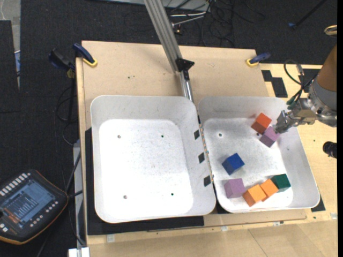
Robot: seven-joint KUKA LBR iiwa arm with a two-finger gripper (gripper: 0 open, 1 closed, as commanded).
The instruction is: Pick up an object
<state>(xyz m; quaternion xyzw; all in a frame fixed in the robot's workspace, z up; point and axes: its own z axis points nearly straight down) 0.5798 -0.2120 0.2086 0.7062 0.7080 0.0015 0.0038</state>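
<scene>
In the camera view, the gripper (282, 123) was seen low over the right bin (300, 167), just above a purple block (269, 137) beside an orange block (261, 122). Whether anything was clamped could not be told. A blue block (233, 163) was left mid-bin, with more blocks crowded near the front rim. For a clean pick, the tool would best be centred on the purple block and the orange neighbour kept clear.

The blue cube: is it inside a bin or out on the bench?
Inside. The blue cube lies on the floor of the right-hand bin, apart from the other blocks, well within its white rim.
</scene>
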